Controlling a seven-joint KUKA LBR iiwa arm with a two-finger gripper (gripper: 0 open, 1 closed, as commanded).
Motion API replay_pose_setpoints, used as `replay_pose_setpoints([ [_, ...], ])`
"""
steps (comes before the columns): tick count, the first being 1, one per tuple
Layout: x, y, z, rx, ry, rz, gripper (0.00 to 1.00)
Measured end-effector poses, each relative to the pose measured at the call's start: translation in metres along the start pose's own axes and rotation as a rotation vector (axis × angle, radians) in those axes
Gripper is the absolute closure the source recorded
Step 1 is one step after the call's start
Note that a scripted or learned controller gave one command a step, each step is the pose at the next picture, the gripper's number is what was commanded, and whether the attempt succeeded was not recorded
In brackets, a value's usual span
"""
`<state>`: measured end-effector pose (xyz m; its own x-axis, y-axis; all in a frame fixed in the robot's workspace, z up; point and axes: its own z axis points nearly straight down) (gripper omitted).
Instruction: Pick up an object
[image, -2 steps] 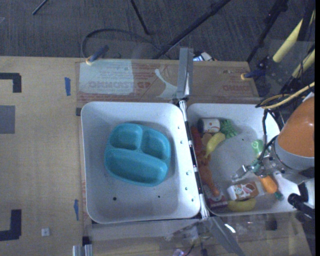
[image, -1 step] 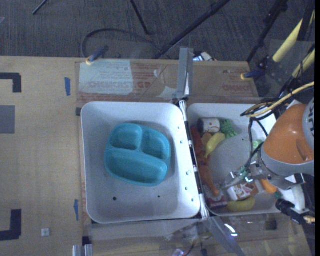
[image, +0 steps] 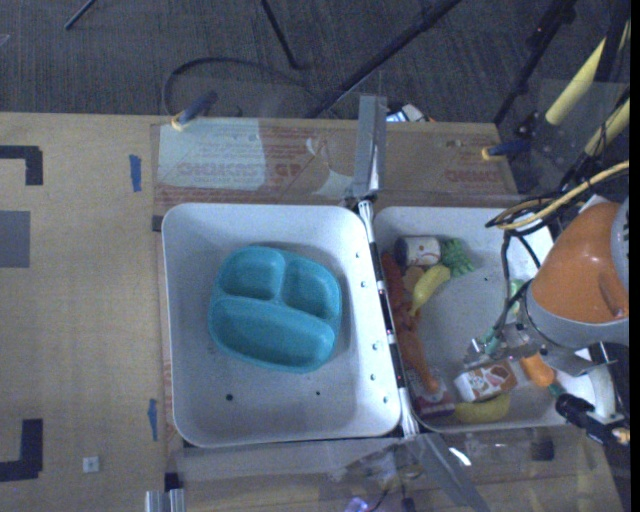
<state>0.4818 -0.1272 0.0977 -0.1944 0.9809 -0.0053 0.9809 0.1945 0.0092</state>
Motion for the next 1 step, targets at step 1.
replay_pose_setpoints([
  [1, -0.0234, 0.0286, -0.0747, 0.010, 0.004, 0.223, 1.00],
])
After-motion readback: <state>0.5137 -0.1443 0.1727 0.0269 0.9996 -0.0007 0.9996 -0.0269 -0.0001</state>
